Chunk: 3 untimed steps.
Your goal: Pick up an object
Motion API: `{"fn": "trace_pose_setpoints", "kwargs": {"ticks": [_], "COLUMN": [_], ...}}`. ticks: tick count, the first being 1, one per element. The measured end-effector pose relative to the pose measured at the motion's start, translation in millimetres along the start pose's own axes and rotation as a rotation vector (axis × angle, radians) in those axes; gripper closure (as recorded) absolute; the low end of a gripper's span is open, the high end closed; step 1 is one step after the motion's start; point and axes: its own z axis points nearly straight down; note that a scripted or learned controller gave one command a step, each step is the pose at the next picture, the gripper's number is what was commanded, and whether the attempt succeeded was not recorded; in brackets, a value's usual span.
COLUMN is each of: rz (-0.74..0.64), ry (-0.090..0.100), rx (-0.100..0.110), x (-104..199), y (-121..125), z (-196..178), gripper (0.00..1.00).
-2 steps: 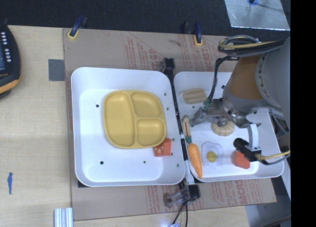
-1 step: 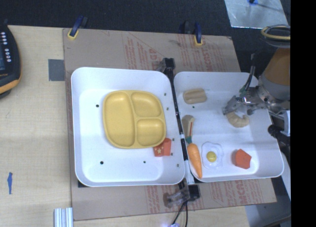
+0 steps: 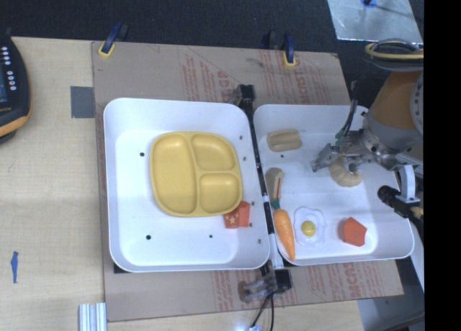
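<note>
The end effector (image 3: 343,162) hangs low over the right bin (image 3: 317,117), near its far right side. Right under it sits a small round tan thing (image 3: 346,174), like a little bun. It looks round, so no side seems better to grab. I think this is the thing to pick up, and the end effector would only need to go straight down. I cannot tell how it is set right now. The fried egg (image 3: 308,227) and the red block (image 3: 353,231) lie nearer the camera than the bun.
</note>
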Motion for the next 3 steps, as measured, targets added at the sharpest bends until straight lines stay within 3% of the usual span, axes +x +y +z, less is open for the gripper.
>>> {"fn": "trace_pose_setpoints", "kwargs": {"ticks": [1,2,3], "rz": [-0.001,-0.006,-0.009], "ry": [-0.003,-0.003,-0.002], "rx": [-0.007,-0.003,-0.001], "x": [-25,-25,-24], "y": [23,23,23], "z": [-1,-12,-11], "gripper": [0.00,1.00,0.00]}}
